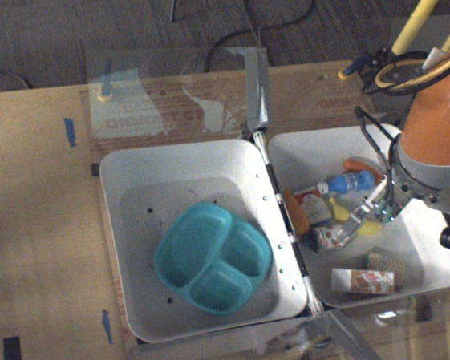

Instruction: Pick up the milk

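In the right bin [436, 264], the gripper [366, 214] hovered over clutter; finger state indeterminate. Next: locate and grasp the milk [363, 280].

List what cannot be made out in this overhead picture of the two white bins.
- Two-finger gripper, camera view: too small and blurred to tell how its fingers stand.
- Small white carton with red print, camera view: label too small to read.
- Objects heaped in the right white bin, camera view: partly hidden under the arm.
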You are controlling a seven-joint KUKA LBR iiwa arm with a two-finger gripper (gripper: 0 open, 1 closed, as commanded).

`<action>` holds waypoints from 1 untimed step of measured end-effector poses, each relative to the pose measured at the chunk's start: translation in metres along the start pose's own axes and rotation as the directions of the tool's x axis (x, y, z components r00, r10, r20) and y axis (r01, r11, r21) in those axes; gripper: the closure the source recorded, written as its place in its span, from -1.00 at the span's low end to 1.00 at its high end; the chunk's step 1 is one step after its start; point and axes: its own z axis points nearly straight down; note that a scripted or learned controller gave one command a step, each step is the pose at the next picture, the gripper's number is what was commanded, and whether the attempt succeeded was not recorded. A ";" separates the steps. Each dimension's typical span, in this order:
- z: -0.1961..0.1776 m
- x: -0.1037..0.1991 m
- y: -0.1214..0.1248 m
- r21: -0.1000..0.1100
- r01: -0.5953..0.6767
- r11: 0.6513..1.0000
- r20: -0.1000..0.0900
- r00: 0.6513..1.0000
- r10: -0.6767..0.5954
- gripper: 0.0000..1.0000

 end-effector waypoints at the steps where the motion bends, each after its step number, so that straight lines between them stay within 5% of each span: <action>1: 0.135 -0.016 -0.016 -0.008 0.149 0.989 0.008 0.989 -0.149 -1.00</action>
